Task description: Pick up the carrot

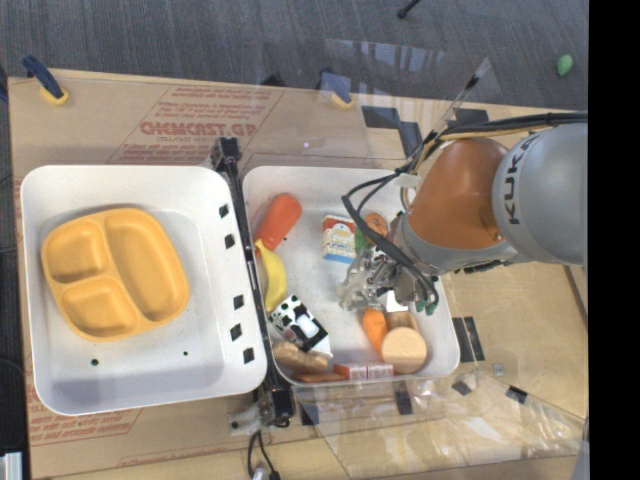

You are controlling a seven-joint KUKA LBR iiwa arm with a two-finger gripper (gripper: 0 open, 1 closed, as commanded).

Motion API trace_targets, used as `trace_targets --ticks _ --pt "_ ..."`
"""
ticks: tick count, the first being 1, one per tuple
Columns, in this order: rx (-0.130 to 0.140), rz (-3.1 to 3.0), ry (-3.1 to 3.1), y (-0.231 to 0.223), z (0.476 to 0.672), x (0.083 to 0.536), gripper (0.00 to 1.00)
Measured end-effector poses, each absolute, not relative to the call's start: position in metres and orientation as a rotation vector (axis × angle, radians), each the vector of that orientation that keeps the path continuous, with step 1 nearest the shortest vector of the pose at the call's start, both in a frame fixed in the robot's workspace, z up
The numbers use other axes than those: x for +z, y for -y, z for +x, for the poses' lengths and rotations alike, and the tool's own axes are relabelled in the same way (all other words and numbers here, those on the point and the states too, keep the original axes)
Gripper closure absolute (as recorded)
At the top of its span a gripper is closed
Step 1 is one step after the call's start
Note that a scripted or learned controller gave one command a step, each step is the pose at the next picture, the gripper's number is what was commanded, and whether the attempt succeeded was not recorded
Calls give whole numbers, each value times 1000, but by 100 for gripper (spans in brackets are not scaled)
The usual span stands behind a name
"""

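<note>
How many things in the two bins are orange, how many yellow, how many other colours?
Orange: 2, the carrot and a larger orange piece
Yellow: 2, the divided plate and the banana
Other colours: at least 4, cluttered
Total: at least 8

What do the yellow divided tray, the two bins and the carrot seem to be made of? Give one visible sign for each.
Yellow divided tray: probably moulded plastic, matte, with rounded compartment walls and an even colour.
Bins: likely thin formed plastic, smooth white, with soft rounded corners.
Carrot: seemingly a toy, plastic or rubber, uniformly orange and smooth; too small to tell for certain.
</note>
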State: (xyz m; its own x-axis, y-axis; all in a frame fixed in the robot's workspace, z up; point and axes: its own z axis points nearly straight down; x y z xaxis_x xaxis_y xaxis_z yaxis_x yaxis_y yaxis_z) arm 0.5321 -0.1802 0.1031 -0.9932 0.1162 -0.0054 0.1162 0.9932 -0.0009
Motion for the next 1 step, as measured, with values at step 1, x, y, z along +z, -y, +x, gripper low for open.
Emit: trace_targets --ticks 1 --pt "1 1135 -2933 181 497 121 100"
